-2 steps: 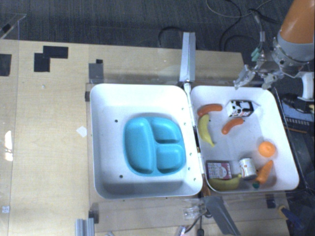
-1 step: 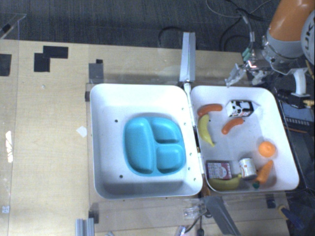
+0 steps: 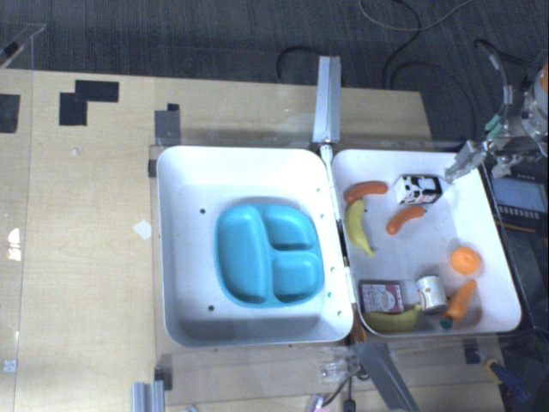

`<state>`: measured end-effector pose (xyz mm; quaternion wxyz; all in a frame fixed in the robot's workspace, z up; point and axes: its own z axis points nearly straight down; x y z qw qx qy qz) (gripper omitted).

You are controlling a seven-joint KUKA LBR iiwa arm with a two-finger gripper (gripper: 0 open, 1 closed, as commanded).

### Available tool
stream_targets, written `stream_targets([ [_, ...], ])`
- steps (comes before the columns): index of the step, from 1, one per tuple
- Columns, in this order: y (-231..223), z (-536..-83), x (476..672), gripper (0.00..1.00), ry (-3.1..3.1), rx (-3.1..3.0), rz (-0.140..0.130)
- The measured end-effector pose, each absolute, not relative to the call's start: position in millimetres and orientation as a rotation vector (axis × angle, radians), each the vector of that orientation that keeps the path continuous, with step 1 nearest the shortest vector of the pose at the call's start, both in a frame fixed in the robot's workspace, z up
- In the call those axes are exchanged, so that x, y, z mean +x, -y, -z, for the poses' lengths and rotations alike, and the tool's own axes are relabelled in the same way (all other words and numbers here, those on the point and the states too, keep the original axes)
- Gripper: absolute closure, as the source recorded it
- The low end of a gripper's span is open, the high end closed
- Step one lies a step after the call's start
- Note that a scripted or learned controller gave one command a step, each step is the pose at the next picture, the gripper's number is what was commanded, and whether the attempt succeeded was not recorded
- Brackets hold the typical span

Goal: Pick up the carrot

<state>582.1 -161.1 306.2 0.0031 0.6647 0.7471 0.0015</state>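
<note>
Carrot (image 3: pixel 461 300) low in right bin (image 3: pixel 511 316), beside silver can (image 3: pixel 431 293).
Gripper (image 3: pixel 459 163) at bin's upper right edge, well apart from carrot; fingers' state can't tell.

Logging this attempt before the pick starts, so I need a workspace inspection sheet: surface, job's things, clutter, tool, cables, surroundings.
Surface: two white bins side by side, left bin and right bin, on a wooden bench.
Job's things: carrot lies in the right bin's near right corner, beside a tin can.
Clutter: blue divided tray in the left bin; two sausages, two bananas, an orange, a black-and-white carton and a red packet in the right.
Tool: tool at the right bin's far right rim, well away from the carrot; fingers unclear.
Cables: loops on the floor beyond the bench.
Surroundings: dark carpet.
</note>
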Motion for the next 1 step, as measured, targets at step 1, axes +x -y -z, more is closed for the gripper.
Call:
stream_targets([
  [1,205.8,-223.6,542.1,0.00,-2.313,2.119,-0.002],
])
